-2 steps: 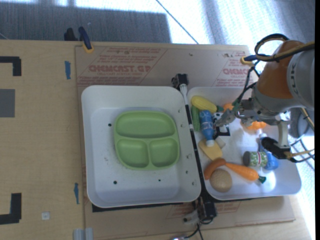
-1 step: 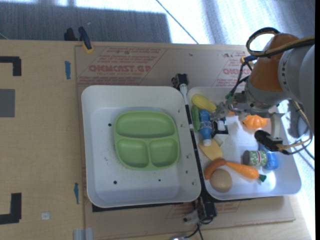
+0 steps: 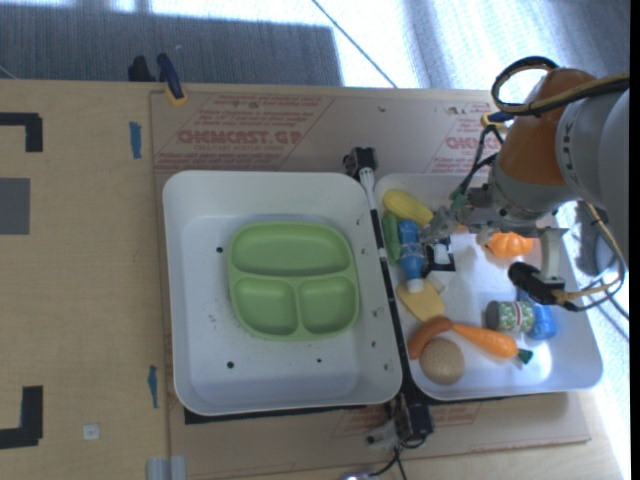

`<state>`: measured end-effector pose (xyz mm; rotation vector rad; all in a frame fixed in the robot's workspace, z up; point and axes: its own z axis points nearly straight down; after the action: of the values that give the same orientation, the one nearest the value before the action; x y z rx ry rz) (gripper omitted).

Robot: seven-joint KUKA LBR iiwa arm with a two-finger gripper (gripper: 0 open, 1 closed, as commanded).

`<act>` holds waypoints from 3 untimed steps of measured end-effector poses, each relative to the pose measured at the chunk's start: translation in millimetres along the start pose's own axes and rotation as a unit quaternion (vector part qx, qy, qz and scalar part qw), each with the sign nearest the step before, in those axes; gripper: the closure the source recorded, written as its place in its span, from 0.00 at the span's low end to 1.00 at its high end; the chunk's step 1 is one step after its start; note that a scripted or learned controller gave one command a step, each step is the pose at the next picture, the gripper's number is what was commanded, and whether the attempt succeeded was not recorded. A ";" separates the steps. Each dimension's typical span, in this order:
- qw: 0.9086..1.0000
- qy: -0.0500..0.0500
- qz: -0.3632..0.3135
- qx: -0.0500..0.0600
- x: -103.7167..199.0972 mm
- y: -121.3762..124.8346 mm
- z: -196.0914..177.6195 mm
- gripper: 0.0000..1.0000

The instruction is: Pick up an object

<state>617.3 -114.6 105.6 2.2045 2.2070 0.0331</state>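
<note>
Camera view — jaws (image 3: 437, 240) low in right bin (image 3: 585, 368), blue bottle (image 3: 409, 239) just beside

Toys crowd the right bin (image 3: 585, 363) below me: a yellow banana (image 3: 406, 206) at ten o'clock, a blue bottle (image 3: 409, 241) beside it, an orange carrot (image 3: 484, 340) lying at six o'clock

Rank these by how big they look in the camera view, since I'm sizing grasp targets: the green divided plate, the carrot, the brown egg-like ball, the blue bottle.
1. Green divided plate, by far the largest.
2. Carrot.
3. Brown egg-like ball and blue bottle look about alike, and the bottle is partly hidden by the arm, so I won't rank them.
</note>
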 end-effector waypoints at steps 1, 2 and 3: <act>1.000 0.000 0.000 0.001 0.4 -0.1 0.1 0.00; 1.000 0.000 -0.001 0.001 0.7 -0.1 0.2 0.00; 1.000 0.001 -0.001 0.002 0.8 -0.4 0.2 0.00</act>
<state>616.9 -113.8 105.3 2.2059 2.2111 0.0299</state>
